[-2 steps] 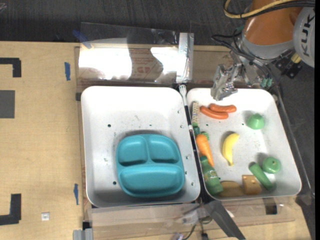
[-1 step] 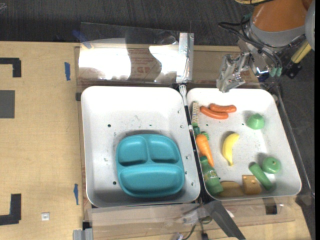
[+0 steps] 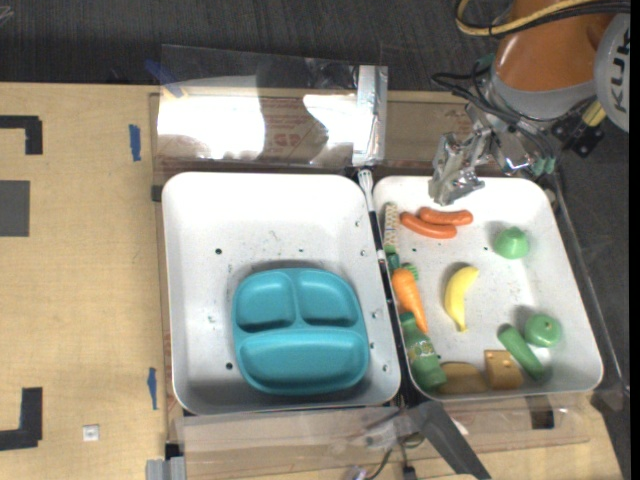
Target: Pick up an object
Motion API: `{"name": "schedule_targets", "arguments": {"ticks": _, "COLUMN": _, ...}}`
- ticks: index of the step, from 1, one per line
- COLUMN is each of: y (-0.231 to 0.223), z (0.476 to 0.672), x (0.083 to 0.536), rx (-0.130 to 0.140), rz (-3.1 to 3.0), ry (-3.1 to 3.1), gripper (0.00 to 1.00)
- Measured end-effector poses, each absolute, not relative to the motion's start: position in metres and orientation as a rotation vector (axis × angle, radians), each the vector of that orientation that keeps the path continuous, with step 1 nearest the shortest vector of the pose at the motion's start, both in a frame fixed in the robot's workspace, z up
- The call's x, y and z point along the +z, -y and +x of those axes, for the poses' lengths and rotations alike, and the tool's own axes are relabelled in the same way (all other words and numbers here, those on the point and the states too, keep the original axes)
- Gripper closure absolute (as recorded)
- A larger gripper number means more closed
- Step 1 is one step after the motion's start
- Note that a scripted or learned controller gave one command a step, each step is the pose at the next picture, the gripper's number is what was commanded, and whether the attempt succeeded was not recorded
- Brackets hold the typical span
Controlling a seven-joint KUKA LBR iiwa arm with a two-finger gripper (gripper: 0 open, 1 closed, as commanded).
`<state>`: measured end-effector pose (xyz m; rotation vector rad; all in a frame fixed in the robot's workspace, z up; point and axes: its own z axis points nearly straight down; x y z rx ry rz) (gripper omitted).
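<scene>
My gripper [image 3: 455,184] hangs over the far edge of the right bin [image 3: 570,268], just above and behind a red-orange hot dog [image 3: 436,222]. Its metal fingers point down with nothing between them. Below lie a yellow banana [image 3: 459,295], an orange carrot [image 3: 408,298] along the bin's left wall, a green bottle [image 3: 422,353], a small green round piece [image 3: 511,242], a green apple-like piece [image 3: 543,329], a green cucumber [image 3: 523,352], and brown blocks [image 3: 503,368] at the front.
The left bin [image 3: 200,228] holds a teal divided tray [image 3: 299,329]. A shiny plastic sheet [image 3: 270,118] lies behind the bins. Cardboard bench surface [image 3: 70,268] spreads to the left.
</scene>
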<state>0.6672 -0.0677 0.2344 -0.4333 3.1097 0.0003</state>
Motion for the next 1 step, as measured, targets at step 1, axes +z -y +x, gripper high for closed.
{"name": "schedule_targets", "arguments": {"ticks": 1, "y": 0.0872, "z": 0.6687, "x": 0.2836, "rx": -0.006, "rz": -0.572, "ry": -3.076, "gripper": 1.0}}
